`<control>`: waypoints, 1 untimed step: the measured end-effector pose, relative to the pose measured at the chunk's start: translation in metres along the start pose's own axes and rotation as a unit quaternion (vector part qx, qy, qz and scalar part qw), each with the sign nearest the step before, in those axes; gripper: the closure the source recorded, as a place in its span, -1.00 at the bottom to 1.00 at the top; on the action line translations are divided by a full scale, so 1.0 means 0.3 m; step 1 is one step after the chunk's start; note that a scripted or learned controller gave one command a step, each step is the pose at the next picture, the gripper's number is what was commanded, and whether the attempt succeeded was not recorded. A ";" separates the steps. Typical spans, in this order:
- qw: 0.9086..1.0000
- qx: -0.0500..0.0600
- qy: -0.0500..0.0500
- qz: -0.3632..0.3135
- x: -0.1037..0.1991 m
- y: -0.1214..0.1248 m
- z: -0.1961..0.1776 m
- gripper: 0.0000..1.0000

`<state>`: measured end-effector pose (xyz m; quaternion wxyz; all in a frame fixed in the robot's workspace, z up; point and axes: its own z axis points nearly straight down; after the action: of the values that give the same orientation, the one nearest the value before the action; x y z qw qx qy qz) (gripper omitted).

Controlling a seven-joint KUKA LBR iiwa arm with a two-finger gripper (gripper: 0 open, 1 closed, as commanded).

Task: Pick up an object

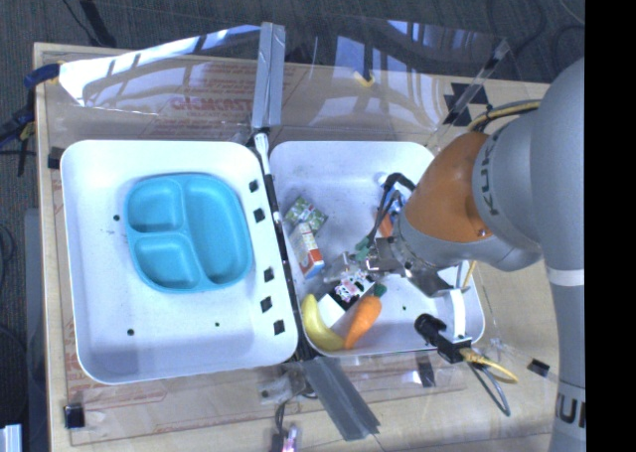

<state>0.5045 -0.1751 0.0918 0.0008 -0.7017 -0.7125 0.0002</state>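
Note:
My gripper point(363, 263) is low inside the right bin point(338, 157), near its middle, under the arm's orange band. Just below it lie a small black-and-white item point(347, 292) and an orange carrot point(364, 320). A yellow banana point(317, 324) curves along the bin's front left corner, touching the carrot. To the gripper's left are a red-and-white carton point(310, 247) and a crumpled green packet point(304, 212). The wrist hides part of the bin floor on the right.
The left bin point(89, 241) holds a blue divided plate point(189, 231). A raised divider point(273, 241) with black clips separates the two bins. The arm's grey body covers the right bin's right side.

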 end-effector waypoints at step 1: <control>1.000 -0.001 -0.001 -0.003 -0.001 0.006 -0.036 1.00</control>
<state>0.5062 -0.1755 0.1025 -0.0010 -0.6996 -0.7145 -0.0002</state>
